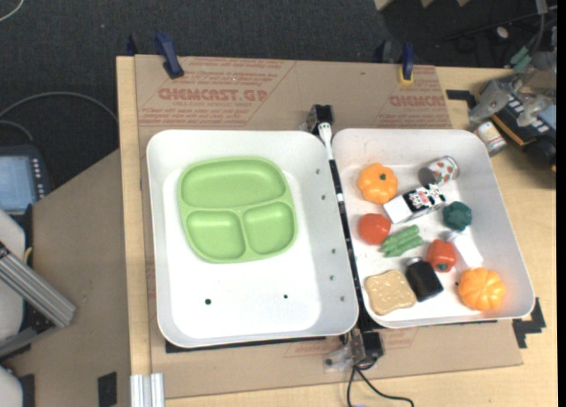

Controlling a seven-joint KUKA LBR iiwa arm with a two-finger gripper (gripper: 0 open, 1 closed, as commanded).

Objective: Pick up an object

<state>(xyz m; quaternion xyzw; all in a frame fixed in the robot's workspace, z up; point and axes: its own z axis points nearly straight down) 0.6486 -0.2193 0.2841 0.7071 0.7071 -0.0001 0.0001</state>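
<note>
The right bin (pixel 502 197) holds several toy foods. An orange pumpkin (pixel 378 182) lies at its upper left, with a red tomato (pixel 373 228) below it. A white carton with black spots (pixel 417 202) and a grey can (pixel 439 171) sit near the top. A dark green piece (pixel 457 215), green pea pod (pixel 400 241), red pepper (pixel 442 255), black block (pixel 424 279), cracker (pixel 390 291) and a second orange pumpkin (pixel 482 288) fill the lower part.
The left bin (pixel 177 299) carries a light green divided plate (pixel 237 209) with three compartments. Blue clamps (pixel 168 54) pin the brown board at the back. Cables and equipment (pixel 517 109) crowd the upper right corner.
</note>
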